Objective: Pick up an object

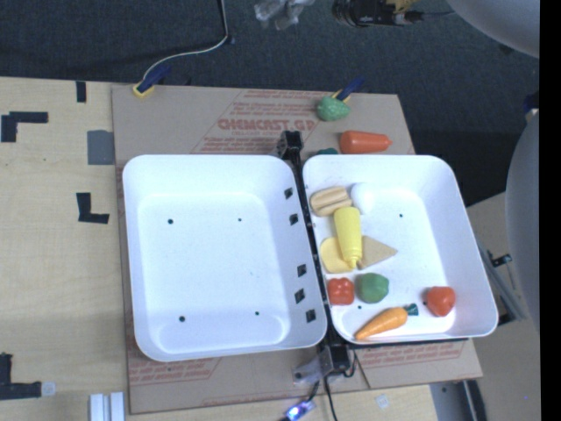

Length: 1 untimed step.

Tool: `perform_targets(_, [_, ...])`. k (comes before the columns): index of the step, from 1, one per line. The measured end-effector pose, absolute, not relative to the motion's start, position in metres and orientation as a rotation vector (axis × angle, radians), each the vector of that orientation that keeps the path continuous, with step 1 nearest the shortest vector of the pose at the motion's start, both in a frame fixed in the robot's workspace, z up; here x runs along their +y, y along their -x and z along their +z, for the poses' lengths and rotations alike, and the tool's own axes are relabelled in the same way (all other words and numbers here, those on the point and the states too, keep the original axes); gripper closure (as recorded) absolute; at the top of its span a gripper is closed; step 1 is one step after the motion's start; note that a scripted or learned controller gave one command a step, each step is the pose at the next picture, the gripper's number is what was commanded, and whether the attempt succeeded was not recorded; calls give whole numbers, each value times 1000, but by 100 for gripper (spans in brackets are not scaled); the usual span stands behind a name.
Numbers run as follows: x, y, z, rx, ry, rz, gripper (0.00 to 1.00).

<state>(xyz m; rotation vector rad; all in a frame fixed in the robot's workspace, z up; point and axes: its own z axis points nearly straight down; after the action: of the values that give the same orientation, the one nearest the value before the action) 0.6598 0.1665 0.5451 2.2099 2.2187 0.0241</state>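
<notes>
The bench [53, 235] was pale wood with black tape marks, and a cardboard sheet [219, 121] lay on it under both bins, probably to keep them in place. The left bin [140, 235] sat tight against the right bin [460, 235], their inner rims touching.

The grey arm [500, 7] hung over the dark floor at the top right, well apart from the bins. The gripper [285, 3] showed as a blur near the top edge, and I could not tell whether it was released or clenched. Nothing was visibly in it.

The toy foods were crowded in the right bin, mostly along its left wall and near edge. A yellow bottle [347, 235] lay over a tan wedge [379, 251], just beside a bun [330, 200]. An orange carrot [382, 322], a green ball [372, 287] and a red tomato [340, 289] lay nearer the front. The carrot lay somewhat apart, so it looked the easiest to pick.
</notes>
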Motion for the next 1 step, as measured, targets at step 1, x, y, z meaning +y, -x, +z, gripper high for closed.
perform_targets(1, [239, -613, 535, 2234, -2213, 0, 100])
